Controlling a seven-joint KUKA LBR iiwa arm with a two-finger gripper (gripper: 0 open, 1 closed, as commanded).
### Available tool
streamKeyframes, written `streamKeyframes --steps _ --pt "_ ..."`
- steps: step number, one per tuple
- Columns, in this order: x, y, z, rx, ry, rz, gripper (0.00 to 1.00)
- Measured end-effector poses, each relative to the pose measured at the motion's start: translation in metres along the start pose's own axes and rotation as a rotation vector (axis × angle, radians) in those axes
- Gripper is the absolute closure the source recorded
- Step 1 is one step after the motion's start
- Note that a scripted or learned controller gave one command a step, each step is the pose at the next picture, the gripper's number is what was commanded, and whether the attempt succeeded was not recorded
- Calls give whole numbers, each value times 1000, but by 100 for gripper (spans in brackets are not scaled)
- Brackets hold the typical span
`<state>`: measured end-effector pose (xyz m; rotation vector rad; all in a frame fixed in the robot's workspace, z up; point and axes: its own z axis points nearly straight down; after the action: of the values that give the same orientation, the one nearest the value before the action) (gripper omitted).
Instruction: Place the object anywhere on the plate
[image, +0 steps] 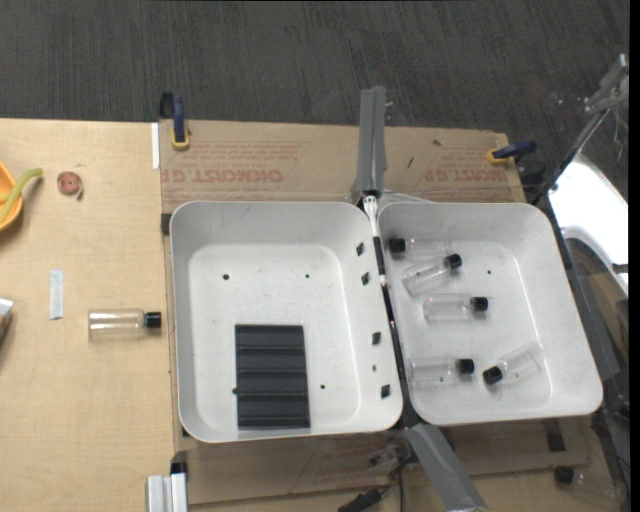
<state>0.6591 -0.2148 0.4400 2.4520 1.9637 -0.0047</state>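
A black ribbed rectangular plate lies flat in the left white bin, near its front edge. The right white bin holds several clear vials with black caps, all lying on their sides. One vial lies near the back, another vial in the middle, and two more towards the front. A small black cap sits at the back left of that bin.
Another clear vial lies on the wooden bench left of the bins. Cardboard lies under the bins, held by clamps at the back. A grey metal bar rises between the bins. A yellow object sits at the far left.
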Motion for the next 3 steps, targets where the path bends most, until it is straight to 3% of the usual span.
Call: streamKeyframes --steps 1,2,3 --pt "-14 -71 -1 0 1 58 0" --pt "63 -14 0 1 0 216 0" --pt "-8 -61 -1 0 0 -21 0"
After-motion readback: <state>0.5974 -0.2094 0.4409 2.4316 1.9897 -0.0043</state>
